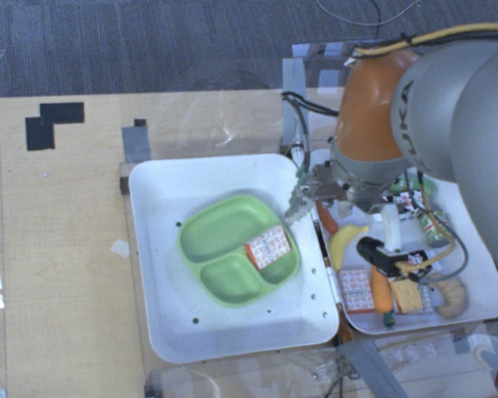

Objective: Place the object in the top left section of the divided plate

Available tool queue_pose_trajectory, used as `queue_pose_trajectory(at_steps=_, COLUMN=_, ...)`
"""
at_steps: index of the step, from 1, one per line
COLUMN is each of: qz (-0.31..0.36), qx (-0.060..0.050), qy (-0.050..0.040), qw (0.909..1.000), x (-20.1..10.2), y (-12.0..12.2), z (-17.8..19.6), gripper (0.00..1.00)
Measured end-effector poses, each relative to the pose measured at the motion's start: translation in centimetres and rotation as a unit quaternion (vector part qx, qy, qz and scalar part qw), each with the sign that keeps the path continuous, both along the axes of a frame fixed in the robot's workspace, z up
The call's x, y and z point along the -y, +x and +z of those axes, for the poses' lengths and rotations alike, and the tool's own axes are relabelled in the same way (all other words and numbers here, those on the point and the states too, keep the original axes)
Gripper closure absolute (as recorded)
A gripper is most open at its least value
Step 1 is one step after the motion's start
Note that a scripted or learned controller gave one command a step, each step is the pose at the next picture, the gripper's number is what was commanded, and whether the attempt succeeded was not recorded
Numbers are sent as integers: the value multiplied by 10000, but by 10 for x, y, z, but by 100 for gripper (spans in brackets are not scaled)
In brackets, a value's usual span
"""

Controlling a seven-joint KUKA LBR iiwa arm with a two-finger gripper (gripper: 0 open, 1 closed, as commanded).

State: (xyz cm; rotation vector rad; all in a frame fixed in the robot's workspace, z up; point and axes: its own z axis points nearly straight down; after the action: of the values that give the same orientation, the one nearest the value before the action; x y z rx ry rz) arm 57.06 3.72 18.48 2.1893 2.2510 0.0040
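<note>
Red and white small box (268, 247) lying in the right part of the green divided plate (225, 226), not the top left. Looks light and stiff; best pinched across its 2 long sides. Gripper (305, 196) just above the plate's edge; open or closed, cannot tell.

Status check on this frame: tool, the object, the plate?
Tool over left bin's right edge, grip unclear. Red-and-white packet lies in green plate's right section. Nothing blocking.

bins (151, 272): 2 | divided plate (221, 226): 1 | red-patterned packets (268, 247): 2 | banana (344, 242): 1 | carrot (380, 293): 1
</note>
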Motion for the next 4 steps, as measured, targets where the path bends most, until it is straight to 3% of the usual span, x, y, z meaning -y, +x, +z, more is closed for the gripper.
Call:
queue_pose_trajectory(at_steps=1, qz=-108, qx=8, qy=-5, qw=9999, x=90, y=-47, z=0, gripper=0)
queue_pose_trajectory(at_steps=2, qz=800, qx=27, qy=-15, qw=9968, x=146, y=-79, z=39, gripper=0)
queue_pose_trajectory(at_steps=3, qz=808, qx=58, qy=-23, qw=9967, x=146, y=-77, z=50, gripper=100)
queue_pose_trajectory(at_steps=4, qz=455, qx=14, qy=-15, qw=9990, x=177, y=6, z=29, gripper=100)
